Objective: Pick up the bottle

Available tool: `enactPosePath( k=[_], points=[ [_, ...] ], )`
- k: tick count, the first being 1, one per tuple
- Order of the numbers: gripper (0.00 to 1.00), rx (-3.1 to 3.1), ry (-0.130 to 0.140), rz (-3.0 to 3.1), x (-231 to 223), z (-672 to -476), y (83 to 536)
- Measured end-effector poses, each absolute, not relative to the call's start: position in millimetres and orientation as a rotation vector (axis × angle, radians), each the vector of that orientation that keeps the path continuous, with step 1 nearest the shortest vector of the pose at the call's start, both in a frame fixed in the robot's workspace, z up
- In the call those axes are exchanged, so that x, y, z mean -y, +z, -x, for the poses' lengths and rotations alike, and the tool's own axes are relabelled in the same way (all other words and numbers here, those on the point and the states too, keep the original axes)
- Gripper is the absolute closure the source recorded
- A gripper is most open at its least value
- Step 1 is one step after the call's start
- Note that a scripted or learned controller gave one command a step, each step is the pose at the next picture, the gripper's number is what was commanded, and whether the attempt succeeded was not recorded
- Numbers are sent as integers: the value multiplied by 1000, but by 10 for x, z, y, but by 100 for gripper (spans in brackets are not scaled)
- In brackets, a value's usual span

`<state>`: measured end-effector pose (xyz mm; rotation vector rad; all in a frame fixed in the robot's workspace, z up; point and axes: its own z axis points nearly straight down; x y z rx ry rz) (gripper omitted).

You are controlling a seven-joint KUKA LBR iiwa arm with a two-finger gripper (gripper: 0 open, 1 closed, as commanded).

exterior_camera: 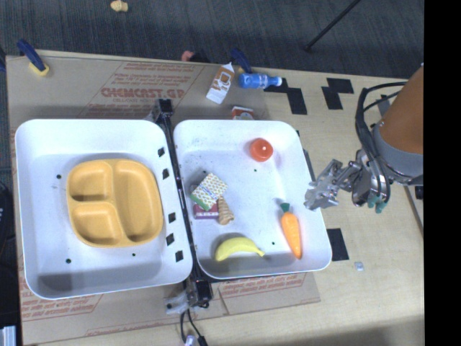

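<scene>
The bottle (pixel 258 81) lies on its side on the desk (pixel 360 294), outside both bins, just beyond the far rim of the right bin (pixel 238 130). It is small and blue with a pale cap end, and its long axis runs roughly parallel to that far rim, the cap pointing right. A small carton (pixel 220 83) lies just to its left.

The gripper (pixel 322 189) hangs beside the right bin's right rim, over bare desk, about level with the bin's middle. From there the bottle lies up and to the left in the camera view, well apart, past the bin's far right corner. The next move, as I judge it, calls for a reach across that corner and a turn of the wrist so the fingers close across the bottle's short width.

The gripper's metal fingers appear spread somewhat apart, with nothing between them and touching nothing I can see. Inside the right bin a carrot (pixel 290 233) lies nearest the gripper, just inside the rim.
</scene>
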<state>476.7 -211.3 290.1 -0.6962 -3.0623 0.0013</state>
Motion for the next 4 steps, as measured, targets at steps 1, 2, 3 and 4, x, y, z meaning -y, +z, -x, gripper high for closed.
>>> enactPosePath(
  k=[1,2,3,4],
  points=[
    [100,3053,4,757,2116,-4770,4284],
    [100,3036,4,821,2114,-4768,4368],
    [100,3041,8,817,2115,-4777,4479],
    [100,3012,4,904,2114,-4767,4665]
  ],
)
